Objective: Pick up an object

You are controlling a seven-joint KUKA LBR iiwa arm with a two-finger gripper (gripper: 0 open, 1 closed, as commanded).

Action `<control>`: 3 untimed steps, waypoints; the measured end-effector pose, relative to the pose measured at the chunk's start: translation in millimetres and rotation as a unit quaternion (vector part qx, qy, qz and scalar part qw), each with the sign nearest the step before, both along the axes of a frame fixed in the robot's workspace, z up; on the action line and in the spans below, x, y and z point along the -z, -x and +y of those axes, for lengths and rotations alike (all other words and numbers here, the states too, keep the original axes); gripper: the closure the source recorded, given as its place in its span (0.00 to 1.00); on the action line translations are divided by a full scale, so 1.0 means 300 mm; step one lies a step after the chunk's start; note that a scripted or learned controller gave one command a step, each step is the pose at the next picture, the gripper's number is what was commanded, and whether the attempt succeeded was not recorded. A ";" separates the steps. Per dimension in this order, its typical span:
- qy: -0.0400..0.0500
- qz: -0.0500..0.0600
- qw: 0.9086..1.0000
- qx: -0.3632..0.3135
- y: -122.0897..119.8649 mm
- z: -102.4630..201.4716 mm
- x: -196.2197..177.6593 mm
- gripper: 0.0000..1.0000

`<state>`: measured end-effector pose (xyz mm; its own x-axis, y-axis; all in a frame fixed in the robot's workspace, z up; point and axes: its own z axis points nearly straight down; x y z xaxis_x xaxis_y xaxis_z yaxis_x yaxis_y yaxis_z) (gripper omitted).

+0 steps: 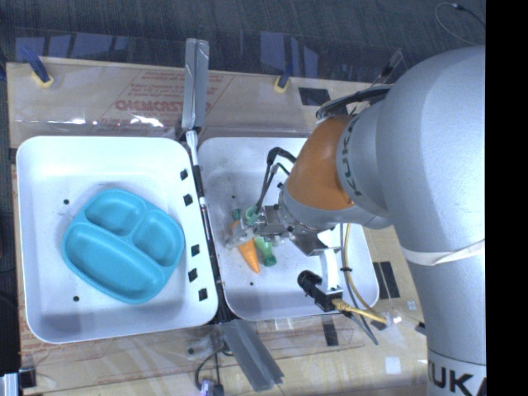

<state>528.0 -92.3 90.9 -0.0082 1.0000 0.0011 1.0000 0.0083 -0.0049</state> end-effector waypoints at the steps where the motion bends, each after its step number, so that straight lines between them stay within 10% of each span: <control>1: 0.000 0.001 1.000 -0.002 0.001 0.000 -0.031 1.00; 2: 0.000 -0.001 1.000 -0.001 -0.044 0.170 -0.462 1.00; 3: 0.000 -0.001 1.000 0.000 -0.215 0.017 -0.738 1.00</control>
<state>592.5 -87.2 312.5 -0.0077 1.0000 0.0001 1.0000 0.0077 -0.0023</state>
